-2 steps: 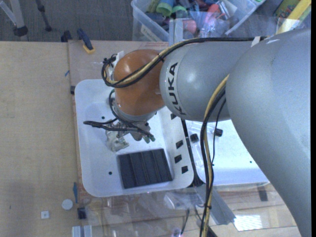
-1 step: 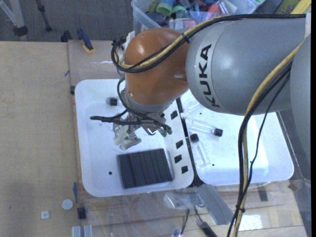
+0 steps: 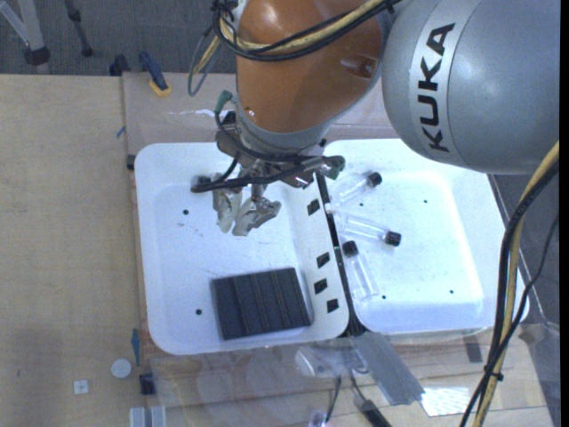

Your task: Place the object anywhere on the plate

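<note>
Looking down, you see the tool (image 3: 245, 213) over the left bin (image 3: 169, 238), fingers slightly apart w/ nothing between them. Dark ribbed plate (image 3: 260, 302) lies below it, well apart. Clear vials (image 3: 364, 238) sit in the right bin (image 3: 444, 265), across the divider.

You have two bins side by side: in the left bin (image 3: 169, 238) a ribbed plate (image 3: 260, 302) lies at the near side, and in the right bin (image 3: 444, 247) three vials (image 3: 360, 185) lie scattered by the divider.
</note>
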Robot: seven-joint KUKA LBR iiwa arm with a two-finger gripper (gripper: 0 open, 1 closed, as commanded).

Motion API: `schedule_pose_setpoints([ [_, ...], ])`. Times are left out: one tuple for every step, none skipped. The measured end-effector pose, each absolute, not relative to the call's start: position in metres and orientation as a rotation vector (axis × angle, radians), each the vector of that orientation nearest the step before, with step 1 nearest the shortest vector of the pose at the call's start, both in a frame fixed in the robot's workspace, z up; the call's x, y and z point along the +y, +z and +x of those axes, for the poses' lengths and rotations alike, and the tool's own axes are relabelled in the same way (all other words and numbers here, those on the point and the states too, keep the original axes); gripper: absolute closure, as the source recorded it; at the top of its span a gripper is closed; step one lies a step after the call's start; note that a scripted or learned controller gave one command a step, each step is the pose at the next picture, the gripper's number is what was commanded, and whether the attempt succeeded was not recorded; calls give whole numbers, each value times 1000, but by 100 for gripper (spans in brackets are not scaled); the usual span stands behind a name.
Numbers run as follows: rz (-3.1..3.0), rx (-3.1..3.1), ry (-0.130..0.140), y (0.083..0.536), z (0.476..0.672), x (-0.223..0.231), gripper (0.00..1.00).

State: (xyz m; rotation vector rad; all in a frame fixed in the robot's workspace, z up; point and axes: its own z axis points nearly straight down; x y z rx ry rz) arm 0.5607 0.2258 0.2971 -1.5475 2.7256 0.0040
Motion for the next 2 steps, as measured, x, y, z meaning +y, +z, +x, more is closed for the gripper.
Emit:
schedule_pose_setpoints([
  [-1630,2678,0,100,572,212,100],
  [-1896,2499,3,265,531,216,100],
])
